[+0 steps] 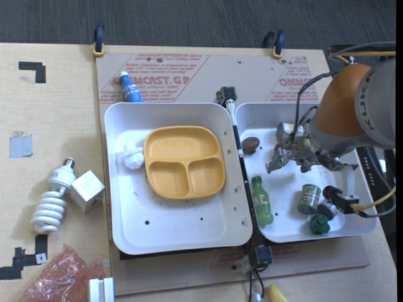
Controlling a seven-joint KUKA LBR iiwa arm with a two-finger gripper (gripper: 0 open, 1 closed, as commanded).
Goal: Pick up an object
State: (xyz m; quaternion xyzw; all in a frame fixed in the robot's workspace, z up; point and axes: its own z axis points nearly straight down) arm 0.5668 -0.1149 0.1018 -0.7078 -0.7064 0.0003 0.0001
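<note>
My gripper (275,164) hangs low over the middle of the right bin (352,230), with the arm reaching in from the right. A brown rounded object (250,145) lies just to its upper left, apart from it. A green bottle (261,200) lies along the bin's left wall, below the gripper. A green can (309,197) and a dark green lump (319,224) sit to the lower right. A small pale object (286,130) shows right above the gripper, partly hidden by the wrist.
The left bin (126,231) holds a yellow divided plate (185,161) and a white crumpled piece (133,158). Outside the bins lie a blue bottle (130,87), a spiral light bulb (51,200), a white cube (87,190) and a pink bag (63,275).
</note>
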